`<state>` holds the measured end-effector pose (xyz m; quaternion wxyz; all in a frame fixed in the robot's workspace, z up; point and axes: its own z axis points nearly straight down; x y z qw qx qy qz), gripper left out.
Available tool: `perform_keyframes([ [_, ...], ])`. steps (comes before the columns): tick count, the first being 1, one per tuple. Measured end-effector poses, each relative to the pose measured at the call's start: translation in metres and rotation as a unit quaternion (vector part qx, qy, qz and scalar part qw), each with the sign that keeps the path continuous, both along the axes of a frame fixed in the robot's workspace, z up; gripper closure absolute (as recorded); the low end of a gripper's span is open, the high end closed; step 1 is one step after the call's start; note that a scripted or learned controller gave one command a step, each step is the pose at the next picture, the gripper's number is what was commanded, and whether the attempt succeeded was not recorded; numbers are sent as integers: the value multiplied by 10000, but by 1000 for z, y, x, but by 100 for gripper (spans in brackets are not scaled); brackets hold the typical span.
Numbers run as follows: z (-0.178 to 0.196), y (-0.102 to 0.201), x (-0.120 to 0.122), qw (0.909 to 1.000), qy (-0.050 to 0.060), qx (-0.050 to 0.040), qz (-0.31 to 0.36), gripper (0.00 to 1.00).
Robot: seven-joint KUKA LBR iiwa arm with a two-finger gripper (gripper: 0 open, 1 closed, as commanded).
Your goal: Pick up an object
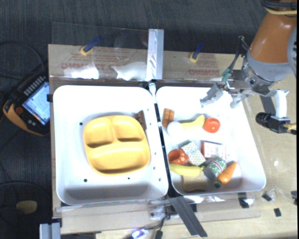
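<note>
Gripper (223,97) sits at upper right of frame, over the top edge of the right bin (254,148). Two grey fingers spread apart, one at about (210,97), other nearer the bin's right wall. Nothing between them, touching nothing that I can see. Arm comes in from the right, orange band above the wrist.

Two white bins side by side. Left bin (65,148), centre-left of frame: one yellow divided tray (116,143), three compartments, lying flat. One small brown item (140,117) at the tray's upper right corner, against the divider wall; can't tell what it is.

Right bin, pickable clutter, all below and left of the gripper, apart from it:
- one brown block (168,115), upper left of bin
- one white egg-like piece (175,129) just below it
- one pale yellow banana-shaped piece (193,123), touching the egg
- one red tomato (212,125) at the banana's right end
- one small red-and-white box (212,148), centre right
- one patterned carton (193,154), centre
- one red-orange piece (177,156) left of the carton, touching it
- one yellow banana (185,170) along lower left
- one green-labelled can (215,167), lower centre
- one carrot (225,174), tilted, touching the can

Handheld pendant (34,103) with lit screen at left edge, off the bench.
</note>
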<state>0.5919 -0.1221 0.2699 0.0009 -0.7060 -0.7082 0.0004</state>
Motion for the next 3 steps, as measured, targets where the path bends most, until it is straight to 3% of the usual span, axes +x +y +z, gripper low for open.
perform_keyframes([
  [1, -108, -37, 4, 9999, 4, -5, 135, 0],
  [2, -178, -59, -7, 9989, -25, -10, 466, 0],
  [3, -181, -81, 33, 9978, -50, -6, 668, 0],
])
